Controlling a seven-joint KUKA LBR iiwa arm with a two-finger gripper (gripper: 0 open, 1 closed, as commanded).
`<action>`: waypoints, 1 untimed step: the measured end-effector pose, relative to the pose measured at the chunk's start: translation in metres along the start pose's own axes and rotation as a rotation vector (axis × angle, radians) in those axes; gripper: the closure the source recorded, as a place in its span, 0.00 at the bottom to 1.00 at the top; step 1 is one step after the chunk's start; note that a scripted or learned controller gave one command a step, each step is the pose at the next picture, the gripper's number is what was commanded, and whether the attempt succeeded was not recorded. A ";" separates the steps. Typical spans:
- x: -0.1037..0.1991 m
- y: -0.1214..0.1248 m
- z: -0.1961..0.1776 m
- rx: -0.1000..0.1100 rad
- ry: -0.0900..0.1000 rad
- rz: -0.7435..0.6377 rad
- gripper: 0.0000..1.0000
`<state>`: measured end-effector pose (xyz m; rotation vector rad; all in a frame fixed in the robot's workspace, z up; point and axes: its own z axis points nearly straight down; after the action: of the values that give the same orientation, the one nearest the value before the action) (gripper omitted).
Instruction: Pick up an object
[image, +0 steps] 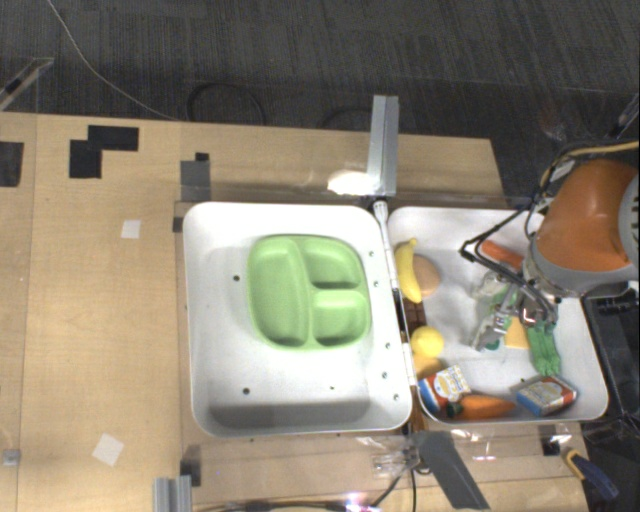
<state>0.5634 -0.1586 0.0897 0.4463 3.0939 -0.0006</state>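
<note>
The gripper hangs apparently empty, fingers parted; a round yellow lemon lies just left of it.

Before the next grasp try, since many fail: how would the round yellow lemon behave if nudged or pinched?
The round yellow lemon would probably roll when nudged, given its ball shape. Its smooth curved skin may slip from a pinch. It sits near the bin wall, which might stop it.

robot lab: wooden bench, two white bins, cables, carpet floor.
</note>
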 end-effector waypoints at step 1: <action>-0.005 0.002 -0.015 -0.001 -0.016 -0.005 1.00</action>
<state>0.5681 -0.1581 0.1046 0.4356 3.0788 -0.0023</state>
